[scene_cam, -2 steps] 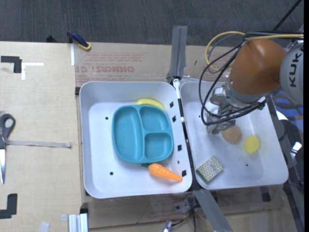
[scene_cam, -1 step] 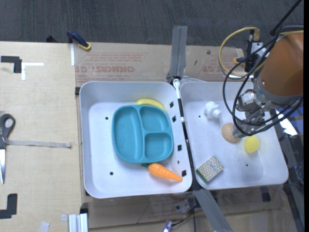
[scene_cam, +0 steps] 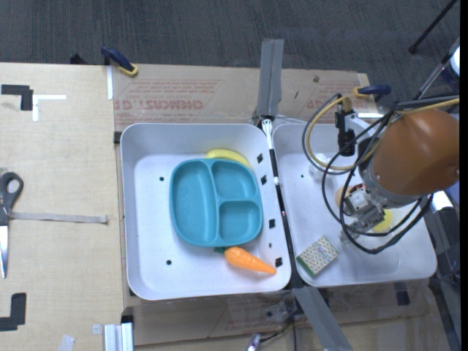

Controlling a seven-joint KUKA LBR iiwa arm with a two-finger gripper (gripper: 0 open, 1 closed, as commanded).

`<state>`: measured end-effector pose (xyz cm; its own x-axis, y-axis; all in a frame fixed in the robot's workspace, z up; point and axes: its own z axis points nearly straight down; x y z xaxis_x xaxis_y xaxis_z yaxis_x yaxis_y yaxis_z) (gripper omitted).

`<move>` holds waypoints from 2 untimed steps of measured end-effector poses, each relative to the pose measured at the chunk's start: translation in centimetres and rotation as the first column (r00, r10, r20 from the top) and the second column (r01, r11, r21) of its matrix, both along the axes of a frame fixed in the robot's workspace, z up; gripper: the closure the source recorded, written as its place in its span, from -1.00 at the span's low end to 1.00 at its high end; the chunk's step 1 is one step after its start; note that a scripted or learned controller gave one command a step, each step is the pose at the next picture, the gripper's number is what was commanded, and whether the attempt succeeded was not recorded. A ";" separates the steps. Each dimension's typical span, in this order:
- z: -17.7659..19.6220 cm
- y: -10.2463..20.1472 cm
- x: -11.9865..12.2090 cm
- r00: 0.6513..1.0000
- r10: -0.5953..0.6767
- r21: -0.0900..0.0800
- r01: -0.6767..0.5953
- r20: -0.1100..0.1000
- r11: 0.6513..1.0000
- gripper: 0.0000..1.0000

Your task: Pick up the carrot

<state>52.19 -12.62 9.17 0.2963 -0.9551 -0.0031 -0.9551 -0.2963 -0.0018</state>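
The carrot [scene_cam: 250, 261] is seen lying in the left bin [scene_cam: 142, 218], against the near edge of the blue divided plate [scene_cam: 216, 200]. A yellow object [scene_cam: 228, 155] is partly hidden behind the plate's far edge. In the right bin [scene_cam: 409, 258], a small patterned packet [scene_cam: 317, 255] is found beside the tool [scene_cam: 363, 212], whose state cannot be told beneath the orange-banded arm [scene_cam: 418, 153].

Colours in the bins
Orange carrot [scene_cam: 250, 261], teal divided plate [scene_cam: 216, 201], white bins [scene_cam: 139, 218], green-speckled small box [scene_cam: 317, 256].
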 end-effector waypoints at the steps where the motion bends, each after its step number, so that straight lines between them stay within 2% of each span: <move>1: 2.6 -8.7 -3.6 0.952 0.305 -0.003 -0.305 0.004 0.952 1.00; 2: 12.1 -4.8 -4.3 0.881 0.474 0.000 -0.474 0.003 0.881 1.00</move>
